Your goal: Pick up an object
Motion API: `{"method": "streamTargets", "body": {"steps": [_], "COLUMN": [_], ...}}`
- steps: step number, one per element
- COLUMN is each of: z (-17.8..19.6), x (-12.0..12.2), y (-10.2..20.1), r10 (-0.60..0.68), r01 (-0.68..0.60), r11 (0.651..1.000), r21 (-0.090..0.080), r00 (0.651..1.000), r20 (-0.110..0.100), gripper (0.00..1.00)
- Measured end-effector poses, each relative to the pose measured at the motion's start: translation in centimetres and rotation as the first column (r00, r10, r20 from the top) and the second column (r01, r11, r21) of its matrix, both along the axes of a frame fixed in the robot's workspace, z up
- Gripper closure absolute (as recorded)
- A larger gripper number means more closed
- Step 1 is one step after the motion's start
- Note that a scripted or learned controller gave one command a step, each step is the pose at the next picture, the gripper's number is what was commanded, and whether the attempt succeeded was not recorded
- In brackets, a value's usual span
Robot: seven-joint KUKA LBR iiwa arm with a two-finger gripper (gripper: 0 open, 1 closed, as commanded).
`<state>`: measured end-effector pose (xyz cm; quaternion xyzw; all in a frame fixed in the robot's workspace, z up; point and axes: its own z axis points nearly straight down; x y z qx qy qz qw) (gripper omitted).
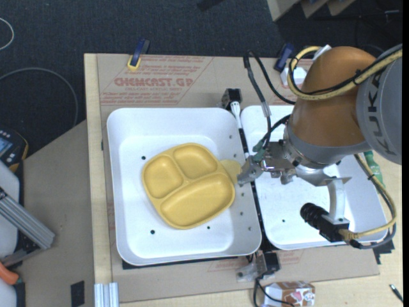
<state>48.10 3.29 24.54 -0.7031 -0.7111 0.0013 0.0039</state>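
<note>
Camera view: yellow divided plate (pixel 187 184) looks light, stiff, slick; its 3 o'clock rim suits the pincer (pixel 245 172), whose width I cannot tell

A brown board-topped bench (pixel 160 82) printed with red lettering carries two shallow white bins set side by side and touching. The left bin (pixel 124 146) spreads out to the left of the gripper (pixel 246 171). The right bin (pixel 287 226) lies under the gripper and the arm behind it.
</note>
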Motion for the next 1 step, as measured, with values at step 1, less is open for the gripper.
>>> {"method": "streamTargets", "body": {"steps": [1], "z": [3.86], "x": [-0.18], "y": [10.86], "r10": [-0.001], "r01": [0.001], "r11": [1.000], "r21": [-0.001], "r00": [1.000], "r20": [0.012], "gripper": [0.00]}}
